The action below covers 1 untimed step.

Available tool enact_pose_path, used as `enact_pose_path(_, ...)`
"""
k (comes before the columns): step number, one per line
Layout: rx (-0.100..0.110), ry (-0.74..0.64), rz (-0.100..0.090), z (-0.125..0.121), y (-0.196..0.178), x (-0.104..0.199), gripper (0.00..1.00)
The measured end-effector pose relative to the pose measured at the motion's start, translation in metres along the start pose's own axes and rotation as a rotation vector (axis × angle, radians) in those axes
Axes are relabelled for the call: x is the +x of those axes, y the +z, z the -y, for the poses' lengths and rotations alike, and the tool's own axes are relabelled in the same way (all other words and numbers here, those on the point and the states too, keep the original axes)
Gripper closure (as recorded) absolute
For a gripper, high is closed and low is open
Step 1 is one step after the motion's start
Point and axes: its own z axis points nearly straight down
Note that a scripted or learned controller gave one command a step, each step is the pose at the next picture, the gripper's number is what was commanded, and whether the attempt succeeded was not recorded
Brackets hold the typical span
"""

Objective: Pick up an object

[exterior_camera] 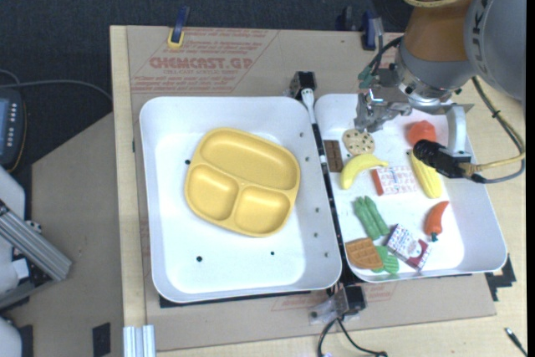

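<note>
My gripper (373, 118) hangs over the back left part of the right bin (480, 245), just above and behind a round chocolate-chip cookie (358, 140). I see nothing held in it. Near the cookie lie a brown chocolate bar (333, 155) and a yellow banana (361, 168). Further right are a red-and-white packet (394, 180), a corn cob (427, 177) and an orange piece (422, 131). A red chili (435, 218), green beans (370, 216), a waffle (364, 253) and a small carton (406, 245) fill the bin's front.
The left bin (167, 148) holds a yellow divided plate (242, 180). A black camera part with its cable (438, 158) hangs from the wrist over the right bin. Clamps (303, 84) sit between the bins at the back. Cardboard (209, 58) lies under both bins.
</note>
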Motion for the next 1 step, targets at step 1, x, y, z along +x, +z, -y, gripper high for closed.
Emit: enact_pose_path(1, -0.005, -0.003, 0.0, 0.0021, -0.0129, 0.0161, 1.0)
